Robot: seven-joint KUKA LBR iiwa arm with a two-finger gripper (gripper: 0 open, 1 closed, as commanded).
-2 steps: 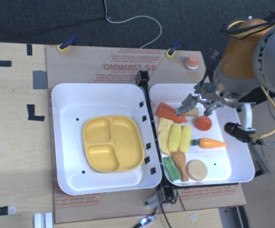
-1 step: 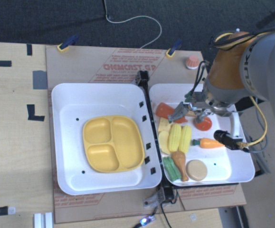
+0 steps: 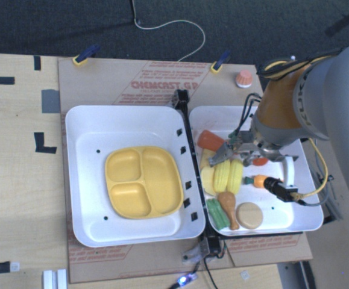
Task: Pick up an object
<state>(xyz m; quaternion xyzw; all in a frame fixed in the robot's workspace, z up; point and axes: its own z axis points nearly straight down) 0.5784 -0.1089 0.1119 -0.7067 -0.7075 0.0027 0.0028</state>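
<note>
The right bin (image 3: pixel 301 221) holds several toy foods: a yellow corn cob (image 3: pixel 228 176), an orange-red piece (image 3: pixel 210 140), a brown drumstick (image 3: pixel 228 205), a tan round bun (image 3: pixel 249 215), a green piece (image 3: pixel 215 213) and a small carrot (image 3: pixel 260 181). My gripper (image 3: pixel 231 154) hangs low over the bin's middle, just above the corn cob and right of the orange-red piece. Its dark fingers point left and down toward the corn. Nothing shows clearly between them.
The left bin (image 3: pixel 84 131) holds a yellow divided plate (image 3: pixel 143 181). A black divider (image 3: pixel 186 149) runs between the bins. A small pink knob (image 3: pixel 243 79) sits on the cardboard behind the right bin. A white cable (image 3: pixel 168 24) loops at the back.
</note>
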